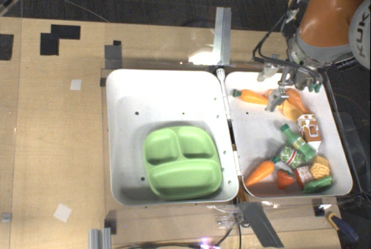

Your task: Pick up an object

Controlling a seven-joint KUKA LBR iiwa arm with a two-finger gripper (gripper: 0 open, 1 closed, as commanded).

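Two white bins are seen side by side on a wooden bench (pixel 52 143). In the left bin (pixel 124 97) a green tray (pixel 182 162) with three compartments is set near the front edge, toward the wall shared with the other bin.

The right bin (pixel 255 126) is loaded with small toy foods. Along its back edge a carrot (pixel 250 96) is laid, its green top toward the back left corner. Beside it, toward the back right corner, a pale orange piece (pixel 294 104) is found; what it is cannot be made out. Against the right edge a small carton (pixel 309 127) is placed, and just in front of it a green bottle (pixel 294 147) is laid at a slant. A second carrot (pixel 259 172) is seen near the front edge, pointing toward the front left corner. Next to it a red item (pixel 284 179) is lodged, and a cluster with a yellow corn piece (pixel 320 170) is packed into the front right corner.

The arm is brought in over the back right corner of the right bin, its orange band (pixel 324 15) above the bench edge. The gripper (pixel 278 98) is lowered between the back carrot and the pale orange piece, close to both. Whether it is released or clenched cannot be told, and nothing is seen gripped by it.
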